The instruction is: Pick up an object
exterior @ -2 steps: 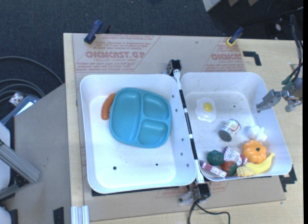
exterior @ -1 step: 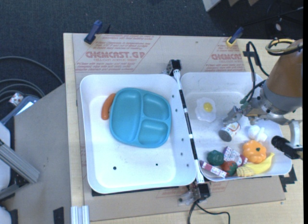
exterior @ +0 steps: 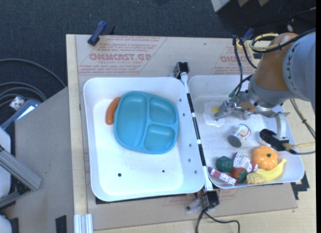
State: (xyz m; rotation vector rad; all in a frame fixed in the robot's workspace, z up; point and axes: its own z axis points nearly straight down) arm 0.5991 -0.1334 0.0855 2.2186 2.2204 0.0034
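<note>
A heap of toy food fills the right bin's (exterior: 296, 174) near corner: banana (exterior: 273, 172), small pumpkin (exterior: 264, 158), corn (exterior: 255, 178), green vegetable (exterior: 224, 164). Beyond it lies a small can (exterior: 237, 135) on its side. Farther in, the gripper (exterior: 223, 112) hovers low over bin floor, whether its jaws are apart or together cannot be told, a yellow piece (exterior: 215, 110) just beside its tips. The left bin (exterior: 140, 179) holds a blue divided plate (exterior: 146, 122) and an orange carrot (exterior: 111, 110).
</note>
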